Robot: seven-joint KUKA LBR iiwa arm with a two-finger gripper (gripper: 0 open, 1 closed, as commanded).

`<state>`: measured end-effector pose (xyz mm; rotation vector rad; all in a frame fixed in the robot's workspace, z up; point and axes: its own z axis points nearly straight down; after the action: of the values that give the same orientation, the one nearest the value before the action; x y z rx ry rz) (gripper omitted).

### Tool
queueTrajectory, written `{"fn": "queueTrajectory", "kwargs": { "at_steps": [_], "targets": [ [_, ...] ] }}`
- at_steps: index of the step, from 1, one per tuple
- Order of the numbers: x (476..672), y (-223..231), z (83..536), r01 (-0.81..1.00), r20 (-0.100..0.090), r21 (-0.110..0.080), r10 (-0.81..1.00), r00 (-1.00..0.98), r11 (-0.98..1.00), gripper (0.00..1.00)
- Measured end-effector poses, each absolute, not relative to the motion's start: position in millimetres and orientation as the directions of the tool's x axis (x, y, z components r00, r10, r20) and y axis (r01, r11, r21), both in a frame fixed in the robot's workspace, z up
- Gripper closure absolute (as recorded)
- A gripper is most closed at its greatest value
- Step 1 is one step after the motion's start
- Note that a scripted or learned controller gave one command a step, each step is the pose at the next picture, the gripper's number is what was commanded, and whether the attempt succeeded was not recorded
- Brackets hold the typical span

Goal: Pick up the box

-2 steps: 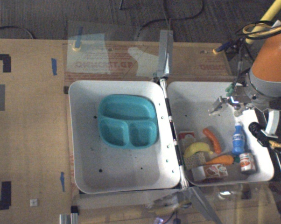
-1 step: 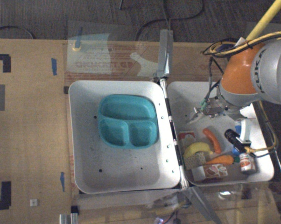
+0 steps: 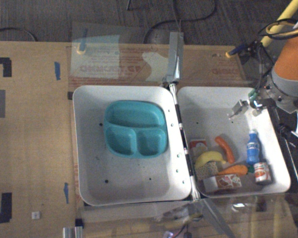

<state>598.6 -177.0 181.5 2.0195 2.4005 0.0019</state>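
Observation:
A flat box (image 3: 223, 182) with a red and white label lies at the front edge of the right bin (image 3: 208, 103). A smaller red and white box (image 3: 198, 145) sits against that bin's left wall. My gripper (image 3: 246, 106) hangs over the bin's back right part, well behind both boxes. Its fingers stand apart with nothing between them. The grey arm with its orange band (image 3: 291, 63) comes in from the right.
Around the boxes lie a banana (image 3: 210, 157), an orange sausage (image 3: 224, 148), a carrot (image 3: 233, 170), a blue bottle (image 3: 253, 148) and a small can (image 3: 261, 172). The left bin (image 3: 89, 172) holds a teal divided plate (image 3: 135, 128).

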Motion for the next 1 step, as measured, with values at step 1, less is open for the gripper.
{"fn": "queueTrajectory", "kwargs": {
  "at_steps": [1],
  "targets": [
    [584.8,-128.2,94.2,0.973,-0.002,0.004,0.973,-0.232,0.232,0.00]
  ]
}}
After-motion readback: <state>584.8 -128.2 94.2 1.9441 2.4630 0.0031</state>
